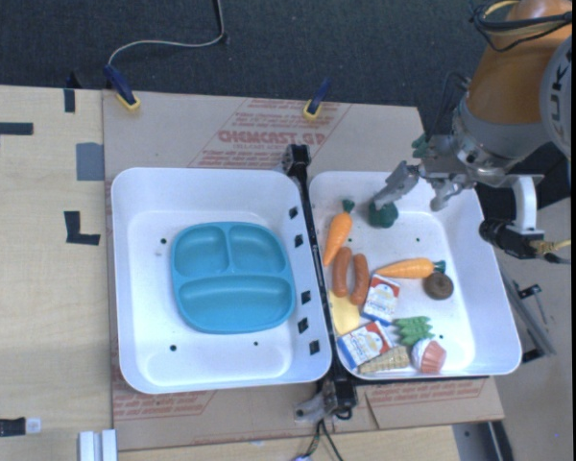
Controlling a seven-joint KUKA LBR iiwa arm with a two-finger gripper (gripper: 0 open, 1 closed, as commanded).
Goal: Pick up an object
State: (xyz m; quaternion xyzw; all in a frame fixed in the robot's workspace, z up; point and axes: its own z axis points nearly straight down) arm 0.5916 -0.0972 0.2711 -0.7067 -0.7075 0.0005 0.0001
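A small dark green object [384, 215] lies at the far end of the right bin [494, 286], close to the rear wall, with the lower finger of the gripper [420, 189] just above it and its two fingers spread wide, nothing between them. Beyond the gripper, the grey arm with its orange band [518, 36] enters from the right, above the bin's far corner. Nearer the divider, a carrot [337, 237] lies tilted, and just below it two sausages [351, 274] rest side by side. A second carrot [406, 269] lies crosswise at mid-bin, a brown round piece [440, 285] just beside its green tip. Toward the near end are a yellow slice [343, 312], two small printed cartons [381, 299] [364, 342], a green leafy toy [414, 328], a corn cob [389, 359] and a red-and-white piece [429, 356], crowded together. The left bin [139, 209] holds a blue divided plate [234, 277] at its centre. Both bins sit on a cardboard sheet [259, 133] clipped to the table [29, 257] with two yellow-and-blue clamps [123, 89] [317, 107].
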